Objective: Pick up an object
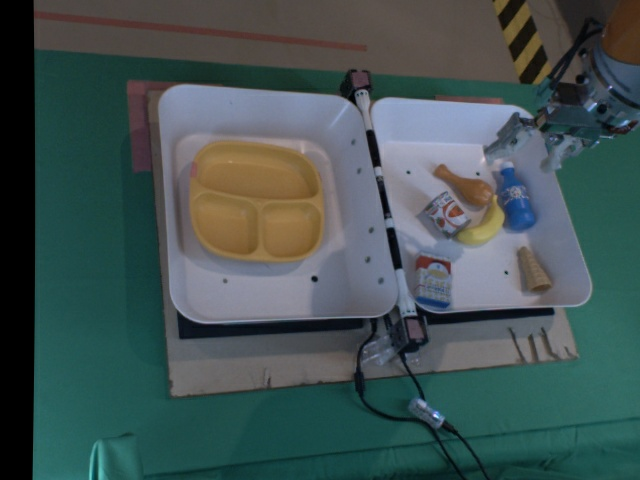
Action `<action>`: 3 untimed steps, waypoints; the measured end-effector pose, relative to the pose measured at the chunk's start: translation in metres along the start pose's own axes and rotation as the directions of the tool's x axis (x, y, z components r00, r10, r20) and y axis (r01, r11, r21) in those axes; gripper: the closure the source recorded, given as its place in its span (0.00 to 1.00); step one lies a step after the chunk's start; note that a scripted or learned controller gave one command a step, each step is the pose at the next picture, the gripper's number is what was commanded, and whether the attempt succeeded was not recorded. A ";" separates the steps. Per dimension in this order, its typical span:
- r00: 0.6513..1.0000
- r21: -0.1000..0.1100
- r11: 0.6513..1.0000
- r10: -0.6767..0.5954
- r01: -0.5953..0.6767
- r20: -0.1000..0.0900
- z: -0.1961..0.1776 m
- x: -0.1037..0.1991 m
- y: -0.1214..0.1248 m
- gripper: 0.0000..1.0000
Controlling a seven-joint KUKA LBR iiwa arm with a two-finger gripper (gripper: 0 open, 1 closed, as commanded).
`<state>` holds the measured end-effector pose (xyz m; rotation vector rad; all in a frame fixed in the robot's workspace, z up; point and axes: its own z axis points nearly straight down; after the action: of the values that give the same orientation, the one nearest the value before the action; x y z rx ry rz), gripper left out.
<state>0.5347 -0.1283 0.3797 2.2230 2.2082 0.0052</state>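
Toys crowd the right bin [560, 268], with the blue bottle [516, 199] at about six o'clock from the gripper [530, 146], which hangs with fingers spread, grasping nothing.

1. A blue bottle [516, 198] with a white cap lies at the right bin's far right.
2. A yellow banana [483, 227] curves just left of it.
3. A brown drumstick [464, 184] lies past the banana.
4. A small can [441, 213] lies left of the banana.
5. A carton [434, 280] lies near the front.
6. A cone [532, 268] lies at the right.

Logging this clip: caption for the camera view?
Open hand above right bin of toy food; yellow divided tray in left bin.
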 end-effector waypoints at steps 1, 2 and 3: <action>1.000 0.001 1.000 0.002 -0.002 0.003 0.079 -0.061 -0.003 0.00; 1.000 0.002 1.000 0.001 -0.001 0.002 0.145 -0.060 0.004 0.00; 1.000 0.003 1.000 -0.007 0.007 -0.013 0.189 -0.051 0.020 0.00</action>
<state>0.5560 -0.1806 0.1915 2.2236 2.2241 0.0167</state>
